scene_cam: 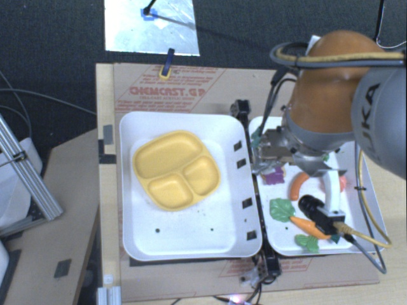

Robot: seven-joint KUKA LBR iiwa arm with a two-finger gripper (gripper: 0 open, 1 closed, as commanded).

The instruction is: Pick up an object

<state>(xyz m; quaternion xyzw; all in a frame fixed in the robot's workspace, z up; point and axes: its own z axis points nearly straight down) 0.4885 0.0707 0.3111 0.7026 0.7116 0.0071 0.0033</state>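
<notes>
The right bin [365,224] holds several small toy foods. A purple piece [275,177] lies near its left wall, with a curved orange piece [297,185] just to its right. Nearer the front sit a green leafy piece [280,209], an orange carrot [310,226] and another green bit [307,241]. My gripper [266,159] hangs low over the bin's left side, right above the purple piece, under the orange-banded wrist. The arm hides the back half of this bin.
The left bin [191,237] carries a yellow three-compartment plate [176,169]. Black clips [245,164] line the divide between the bins. A pink scrap [343,183] peeks out by the right bin's far side. A reflective sheet [151,18] lies beyond the bench.
</notes>
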